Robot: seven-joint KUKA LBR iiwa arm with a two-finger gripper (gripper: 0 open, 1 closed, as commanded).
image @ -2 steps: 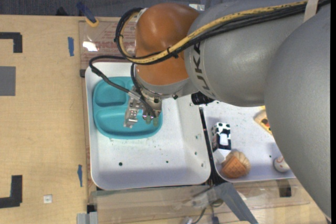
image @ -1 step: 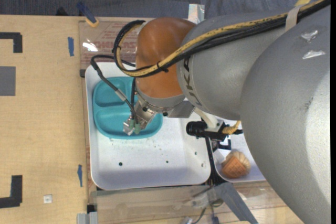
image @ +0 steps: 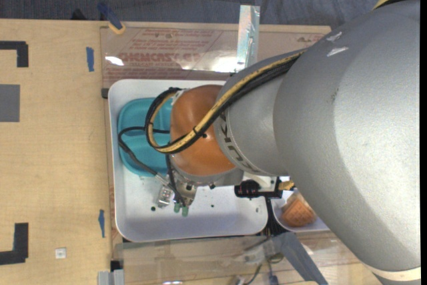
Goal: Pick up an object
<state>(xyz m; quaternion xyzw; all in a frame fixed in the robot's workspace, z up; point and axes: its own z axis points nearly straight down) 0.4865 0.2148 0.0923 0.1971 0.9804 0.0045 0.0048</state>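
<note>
My gripper point(image: 179, 202) reaches down into the left white bin point(image: 133, 227), near its front middle, below the arm's orange band point(image: 197, 133). A teal-blue object point(image: 137, 137) lies at the left side of that bin, partly hidden behind the band and a looping black and yellow cable point(image: 155, 127). A small silvery piece point(image: 164, 195) sits on the bin floor just left of the gripper tip. In the right bin an orange-brown rounded object point(image: 297, 211) peeks out beneath the arm.
The big grey arm body point(image: 333, 143) covers most of the right bin and the left bin's right half. A clear plastic sheet point(image: 180, 53) lies behind the bins. The tan bench point(image: 50, 143) stretches to the left.
</note>
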